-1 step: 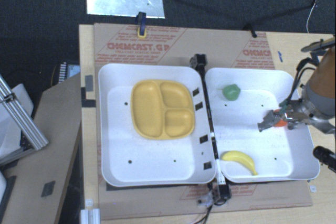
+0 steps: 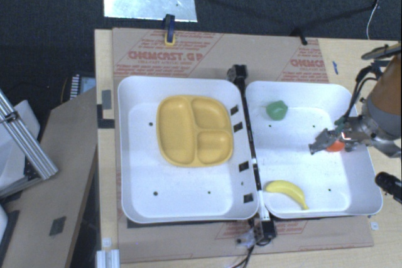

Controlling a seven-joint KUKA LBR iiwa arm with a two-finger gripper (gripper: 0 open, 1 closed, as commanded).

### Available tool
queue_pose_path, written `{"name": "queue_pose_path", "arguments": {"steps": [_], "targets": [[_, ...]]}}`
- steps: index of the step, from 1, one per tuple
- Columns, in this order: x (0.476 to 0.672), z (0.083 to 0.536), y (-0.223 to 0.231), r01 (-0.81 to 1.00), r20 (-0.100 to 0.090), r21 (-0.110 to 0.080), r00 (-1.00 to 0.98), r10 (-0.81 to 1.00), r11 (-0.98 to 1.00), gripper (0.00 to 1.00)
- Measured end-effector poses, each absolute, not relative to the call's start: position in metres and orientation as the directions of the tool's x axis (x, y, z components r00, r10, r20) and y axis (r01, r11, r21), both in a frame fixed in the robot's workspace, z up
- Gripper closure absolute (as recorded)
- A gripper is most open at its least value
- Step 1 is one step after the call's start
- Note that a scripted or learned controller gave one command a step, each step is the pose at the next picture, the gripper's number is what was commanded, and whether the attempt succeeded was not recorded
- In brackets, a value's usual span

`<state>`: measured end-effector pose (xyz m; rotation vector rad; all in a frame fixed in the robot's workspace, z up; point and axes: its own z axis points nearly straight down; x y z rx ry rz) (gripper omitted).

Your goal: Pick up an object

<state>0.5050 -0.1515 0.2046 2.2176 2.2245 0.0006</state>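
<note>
The right bin point(image 2: 295, 154) holds a small green object point(image 2: 276, 110) near its back left and a yellow banana point(image 2: 287, 191) near its front edge. A small orange object point(image 2: 338, 147) lies at the bin's right side, partly covered by my gripper point(image 2: 321, 144). The gripper reaches in from the right, low over the bin floor, with its tip pointing left and the orange object close against it. Whether the orange object is gripped is not clear from this view.
In the left bin point(image 2: 138, 191) lies a yellow divided plate point(image 2: 193, 130). A dark divider with clips point(image 2: 246, 135) runs between the bins. The arm's grey body point(image 2: 384, 110) hangs over the right bin's right rim.
</note>
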Motion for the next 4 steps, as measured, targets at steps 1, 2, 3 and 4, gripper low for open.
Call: {"name": "queue_pose_path", "arguments": {"steps": [1,2,3,4], "targets": [[0.502,0.145,-0.158,1.000,0.001,-0.004,-0.001,1.000,0.001,0.00],[0.500,0.082,-0.161,1.000,0.001,-0.003,0.000,1.000,0.000,0.00],[0.501,0.084,-0.161,1.000,0.000,0.001,0.000,1.000,0.000,0.00],[0.502,0.095,-0.161,1.000,-0.001,0.003,0.001,1.000,-0.001,1.00]]}}
